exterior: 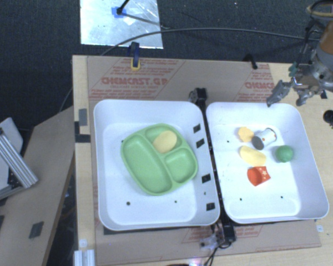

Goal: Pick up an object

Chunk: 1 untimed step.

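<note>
The claw [291, 96] hangs open and empty above the right bin [305, 204], so it might miss the little green ball [284, 153].

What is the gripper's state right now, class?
Gripper: jaws open, holding nothing, above the far edge of the right bin.

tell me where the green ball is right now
The green ball lies in the right bin, near its right wall, just right of the small metal cup and above-right of the red piece.
</note>
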{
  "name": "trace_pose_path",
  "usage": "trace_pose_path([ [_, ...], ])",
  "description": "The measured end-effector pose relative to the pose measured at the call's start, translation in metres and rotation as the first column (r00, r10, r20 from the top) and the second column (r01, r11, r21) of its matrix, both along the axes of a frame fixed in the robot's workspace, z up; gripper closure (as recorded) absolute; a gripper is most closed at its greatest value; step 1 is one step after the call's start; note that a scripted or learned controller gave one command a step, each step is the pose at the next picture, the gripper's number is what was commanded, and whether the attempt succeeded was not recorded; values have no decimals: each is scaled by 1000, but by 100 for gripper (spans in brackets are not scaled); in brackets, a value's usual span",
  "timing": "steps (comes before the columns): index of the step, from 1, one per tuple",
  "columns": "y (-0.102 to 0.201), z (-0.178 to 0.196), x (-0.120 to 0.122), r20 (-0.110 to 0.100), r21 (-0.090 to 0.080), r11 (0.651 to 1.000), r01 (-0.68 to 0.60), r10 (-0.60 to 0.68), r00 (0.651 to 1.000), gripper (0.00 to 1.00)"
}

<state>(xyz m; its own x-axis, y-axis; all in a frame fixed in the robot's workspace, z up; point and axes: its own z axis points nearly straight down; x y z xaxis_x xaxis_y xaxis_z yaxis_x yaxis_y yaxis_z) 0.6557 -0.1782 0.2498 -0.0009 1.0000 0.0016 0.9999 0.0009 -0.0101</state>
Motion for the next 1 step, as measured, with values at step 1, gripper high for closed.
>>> trace_pose_path([
  [1, 1, 8, 2, 12, -2, 1000, -3, 3, 1000, 0],
])
